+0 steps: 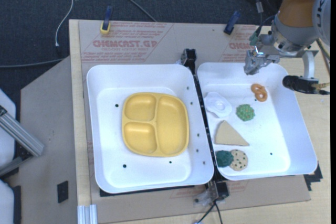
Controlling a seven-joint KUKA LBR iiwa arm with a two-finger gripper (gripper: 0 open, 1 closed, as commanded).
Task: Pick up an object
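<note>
The gripper (pixel 255 64) hovers at the right bin's (pixel 302 136) twelve o'clock edge; whether it's open, I can't tell. Nearest, at its six o'clock, lies the pretzel (pixel 259 92): likely light, rigid, brittle. Pinch across its outer loops, gently.

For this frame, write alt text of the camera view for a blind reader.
The gripper hovers over the right bin's far edge, above a pretzel, broccoli, a sandwich wedge and a cookie. The left bin holds a yellow divided plate.
</note>
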